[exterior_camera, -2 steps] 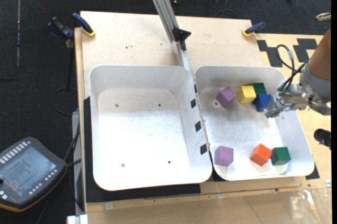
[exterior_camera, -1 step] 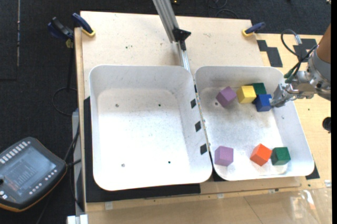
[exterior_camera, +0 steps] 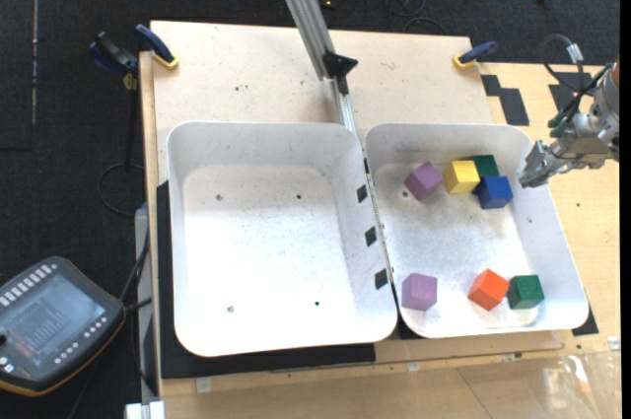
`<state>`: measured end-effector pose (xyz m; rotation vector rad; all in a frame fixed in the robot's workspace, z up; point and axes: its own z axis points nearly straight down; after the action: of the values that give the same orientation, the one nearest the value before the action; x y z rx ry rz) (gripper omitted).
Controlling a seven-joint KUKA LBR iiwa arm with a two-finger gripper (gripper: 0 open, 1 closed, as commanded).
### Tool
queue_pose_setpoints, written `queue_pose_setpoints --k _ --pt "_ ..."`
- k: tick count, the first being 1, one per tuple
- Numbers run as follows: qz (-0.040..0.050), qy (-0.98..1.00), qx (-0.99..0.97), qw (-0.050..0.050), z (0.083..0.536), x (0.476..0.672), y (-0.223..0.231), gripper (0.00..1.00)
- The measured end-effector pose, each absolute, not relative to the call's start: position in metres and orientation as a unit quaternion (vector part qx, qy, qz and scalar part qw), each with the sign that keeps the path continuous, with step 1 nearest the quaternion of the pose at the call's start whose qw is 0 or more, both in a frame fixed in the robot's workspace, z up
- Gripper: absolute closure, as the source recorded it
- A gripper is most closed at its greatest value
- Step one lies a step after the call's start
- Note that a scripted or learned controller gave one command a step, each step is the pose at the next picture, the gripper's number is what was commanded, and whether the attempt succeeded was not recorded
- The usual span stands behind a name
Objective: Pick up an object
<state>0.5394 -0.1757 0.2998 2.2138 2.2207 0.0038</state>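
Showing an early stage of the pick: no object is lifted, and all seven cubes lie loose in the right bin point(exterior_camera: 567, 259), so approach, closure and lift all appear to remain. The left bin point(exterior_camera: 197, 151) holds no cubes. Along the far side of the right bin sit a purple cube point(exterior_camera: 424, 179), a yellow cube point(exterior_camera: 460, 175), a dark green cube point(exterior_camera: 484, 165) behind it, and a blue cube point(exterior_camera: 494, 191), the last three crowded together and apparently touching. Near the front lie a second purple cube point(exterior_camera: 419, 290), an orange cube point(exterior_camera: 488, 289) and a green cube point(exterior_camera: 525, 290), the latter two just beside each other. The arm enters from the right, its wrist above the worktop point(exterior_camera: 256, 72) edge, and the pincer point(exterior_camera: 537, 168) points leftward and down over the bin's right wall, near the blue cube but apart from it. Whether it is spread or pressed together cannot be told at this slant; nothing is visible between its tips. The blue cube is judged the likeliest target.
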Motion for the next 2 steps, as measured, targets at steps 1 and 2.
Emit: queue_pose_setpoints --k 1,2 --pt "0.0009 0.71 0.704 0.0 0.299 0.546 -0.125 1.0" --pt "0.0 0.71 0.705 -0.001 0.283 0.544 -0.078 1.0"
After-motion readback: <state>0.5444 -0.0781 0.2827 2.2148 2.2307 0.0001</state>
